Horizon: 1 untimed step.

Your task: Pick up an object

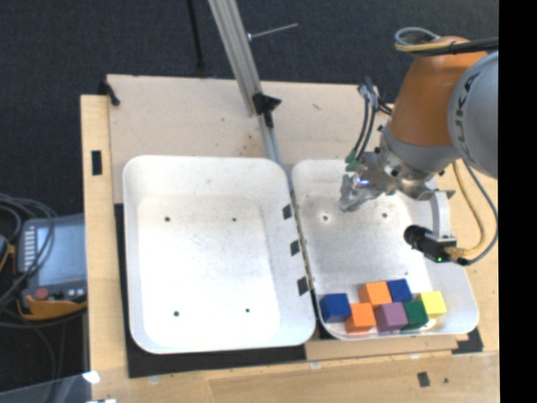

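Blocks of blue, orange, purple, green and yellow [384, 306] sat bunched in the right white bin's [336, 242] near corner. The metal two-finger gripper [351, 198] hung above that bin's far end, well apart from them. I could not tell its grip.

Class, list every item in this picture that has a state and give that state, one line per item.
gripper: above the right bin's far end, nothing seen in it
right bin: holds the blocks at its near edge
blocks: seven, clustered, resting on the bin floor
left bin: upright, flat on the bench
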### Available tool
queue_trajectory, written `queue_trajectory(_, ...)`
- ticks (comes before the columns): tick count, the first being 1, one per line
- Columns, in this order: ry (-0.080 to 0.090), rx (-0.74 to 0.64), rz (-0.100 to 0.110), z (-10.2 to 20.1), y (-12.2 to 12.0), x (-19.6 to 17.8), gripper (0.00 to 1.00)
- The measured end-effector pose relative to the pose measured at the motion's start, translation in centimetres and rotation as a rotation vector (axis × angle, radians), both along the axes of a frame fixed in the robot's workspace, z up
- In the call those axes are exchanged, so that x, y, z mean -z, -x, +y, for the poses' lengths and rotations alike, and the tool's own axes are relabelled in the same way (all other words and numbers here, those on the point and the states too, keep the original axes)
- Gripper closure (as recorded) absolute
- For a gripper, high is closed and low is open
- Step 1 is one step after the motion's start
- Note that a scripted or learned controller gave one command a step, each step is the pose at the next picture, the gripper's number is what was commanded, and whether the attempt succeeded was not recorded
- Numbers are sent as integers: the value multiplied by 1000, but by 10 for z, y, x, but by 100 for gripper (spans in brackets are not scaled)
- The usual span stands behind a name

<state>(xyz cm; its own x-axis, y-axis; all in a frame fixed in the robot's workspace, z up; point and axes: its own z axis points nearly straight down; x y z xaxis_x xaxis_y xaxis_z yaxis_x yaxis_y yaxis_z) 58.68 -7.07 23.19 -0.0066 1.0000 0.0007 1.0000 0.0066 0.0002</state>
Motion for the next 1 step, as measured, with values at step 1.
queue_trajectory(1,-2,-2,0,56,14,-11,100)
